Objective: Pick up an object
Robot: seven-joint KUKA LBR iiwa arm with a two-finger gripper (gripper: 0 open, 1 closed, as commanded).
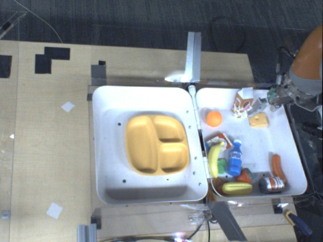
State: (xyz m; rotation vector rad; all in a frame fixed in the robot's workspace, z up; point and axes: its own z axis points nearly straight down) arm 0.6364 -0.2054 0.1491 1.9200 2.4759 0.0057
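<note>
Gripper (pixel 263 103) first: I see it at the far right corner of the right bin, hanging just above the floor between a small red-and-white carton and a yellow cheese wedge, and I cannot tell how it is set or whether it has anything. From my feed the wooden surface (pixel 45 150) carries the two white bins side by side. Left bin (pixel 103 150) holds one yellow divided tray (pixel 156 144), lying flat near its middle. Right bin (pixel 295 155) holds the small things I could go for. A banana (pixel 214 159) lies lengthwise beside the dividing wall, with a blue bottle (pixel 234 160) just beside it and a red packet (pixel 218 138) at their far ends. A second yellow piece (pixel 236 188) lies along the near wall, a dark can (pixel 272 184) close to its right, and a sausage (pixel 278 166) just past that. An orange (pixel 214 118) sits alone toward the far side. The carton (pixel 241 105) and cheese wedge (pixel 258 120) lie nearest the gripper.
</note>
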